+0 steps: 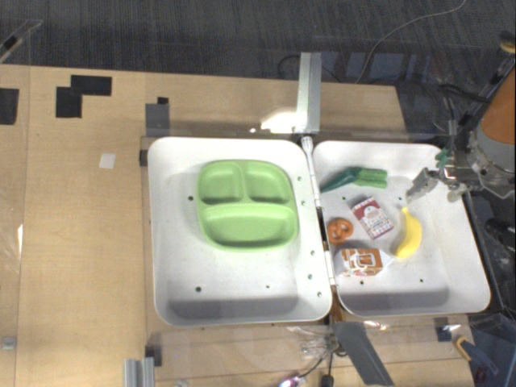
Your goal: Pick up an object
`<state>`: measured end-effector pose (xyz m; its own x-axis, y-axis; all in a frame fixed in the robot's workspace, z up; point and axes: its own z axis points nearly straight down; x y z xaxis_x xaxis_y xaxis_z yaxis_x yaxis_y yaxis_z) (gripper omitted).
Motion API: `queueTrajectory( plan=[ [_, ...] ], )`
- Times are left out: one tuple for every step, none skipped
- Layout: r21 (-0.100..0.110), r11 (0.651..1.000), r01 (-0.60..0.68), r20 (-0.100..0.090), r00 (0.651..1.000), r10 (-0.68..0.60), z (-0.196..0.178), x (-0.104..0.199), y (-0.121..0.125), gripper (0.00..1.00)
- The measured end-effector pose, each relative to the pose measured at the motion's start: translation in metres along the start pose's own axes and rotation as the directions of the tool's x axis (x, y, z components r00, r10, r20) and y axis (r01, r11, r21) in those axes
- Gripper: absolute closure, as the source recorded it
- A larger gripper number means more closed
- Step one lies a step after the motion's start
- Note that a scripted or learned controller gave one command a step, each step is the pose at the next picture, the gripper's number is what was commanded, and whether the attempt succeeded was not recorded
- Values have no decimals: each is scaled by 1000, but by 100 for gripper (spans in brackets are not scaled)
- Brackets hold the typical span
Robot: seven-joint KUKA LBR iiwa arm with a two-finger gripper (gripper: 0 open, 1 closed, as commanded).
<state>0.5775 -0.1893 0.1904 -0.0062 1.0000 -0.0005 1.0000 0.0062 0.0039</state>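
The right bin (451, 289) holds several small items. A green pod-shaped toy (355, 177) lies near its back. A red and white packet (372, 217) sits in the middle, with a brown pretzel-like piece (339, 230) to its left and a brown packet (360, 260) in front. A yellow banana (409, 234) lies to the right of the packet. My gripper (421, 185) reaches in from the right, above and just behind the banana's upper end, with nothing visibly in it.
The left bin (173, 289) carries a green divided plate (246, 202). A metal post (310, 95) stands behind the seam between the bins. The grey arm with its orange band (496, 119) hangs over the right bin's far right rim.
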Motion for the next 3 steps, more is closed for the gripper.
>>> queueTrajectory(
  plan=[
    [-2,1000,-12,0,1000,12,94,-2,-4,0],
    [-13,999,39,2,999,-39,99,-13,-27,0],
    [-18,999,40,0,999,-40,87,-12,-24,100]
  ],
)
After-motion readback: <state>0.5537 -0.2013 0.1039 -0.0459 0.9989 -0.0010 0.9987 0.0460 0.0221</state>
